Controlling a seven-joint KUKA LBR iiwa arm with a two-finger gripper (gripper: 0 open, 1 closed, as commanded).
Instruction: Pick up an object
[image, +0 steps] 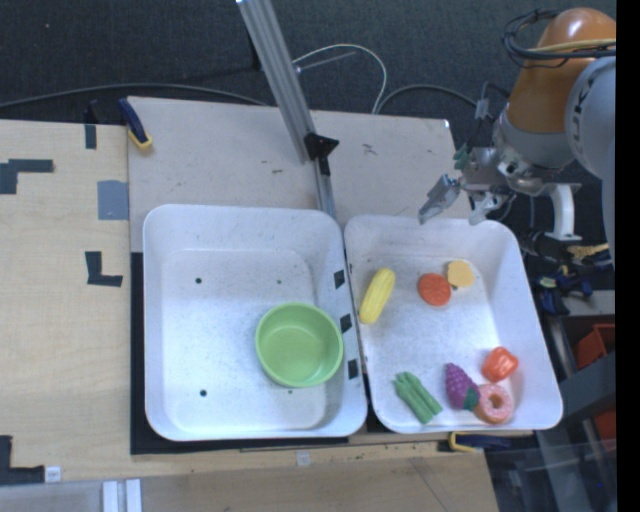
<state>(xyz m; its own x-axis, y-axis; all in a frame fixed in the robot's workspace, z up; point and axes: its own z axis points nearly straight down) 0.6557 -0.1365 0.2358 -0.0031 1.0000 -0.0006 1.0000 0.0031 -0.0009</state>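
The left bin (180, 250) holds a green bowl (298, 345) (right bin (520, 300): toy foods), while the gripper (462, 203) hangs spread, holding nothing.

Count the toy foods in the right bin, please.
7: corn at the left; tomato and a yellow piece near the top; green vegetable, grapes, red pepper and donut along the bottom. None looks hidden.

The wooden bench (60, 300) is bearing two white bins side by side, the left bin (160, 300) touching the right bin (525, 300), both sitting on a black mat (137, 350).
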